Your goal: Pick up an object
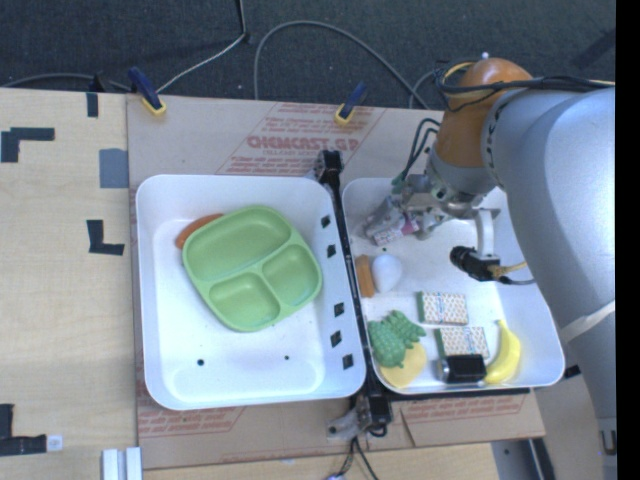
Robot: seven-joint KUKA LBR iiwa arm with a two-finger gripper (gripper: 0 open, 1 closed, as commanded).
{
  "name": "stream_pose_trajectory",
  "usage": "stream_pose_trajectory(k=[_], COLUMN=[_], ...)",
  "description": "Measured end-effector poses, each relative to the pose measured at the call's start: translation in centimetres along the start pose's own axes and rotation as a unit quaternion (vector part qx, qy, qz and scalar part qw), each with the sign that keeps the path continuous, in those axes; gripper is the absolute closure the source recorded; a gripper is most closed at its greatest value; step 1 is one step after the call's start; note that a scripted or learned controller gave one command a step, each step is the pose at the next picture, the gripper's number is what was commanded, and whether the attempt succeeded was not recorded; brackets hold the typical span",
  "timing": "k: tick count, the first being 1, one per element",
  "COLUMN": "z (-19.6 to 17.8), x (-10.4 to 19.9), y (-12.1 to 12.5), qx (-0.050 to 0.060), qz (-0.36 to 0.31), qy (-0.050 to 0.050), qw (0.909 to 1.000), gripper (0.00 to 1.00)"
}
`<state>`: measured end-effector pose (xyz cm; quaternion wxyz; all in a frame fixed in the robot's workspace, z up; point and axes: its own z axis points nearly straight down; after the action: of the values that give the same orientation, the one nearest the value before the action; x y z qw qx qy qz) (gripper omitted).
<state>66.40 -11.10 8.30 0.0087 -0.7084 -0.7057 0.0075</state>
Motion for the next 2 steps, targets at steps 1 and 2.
stream_pose_trajectory(k=[1, 2], z=[0.0, -0.1], x=[-0.1, 1.0], y=[0.0, 0.3], qx=[0.0, -0.008], qz=[-0.001, -0.001], qy=[0.001, -0.001], qw=[1.0, 1.0], gripper=[0.0, 0.0])
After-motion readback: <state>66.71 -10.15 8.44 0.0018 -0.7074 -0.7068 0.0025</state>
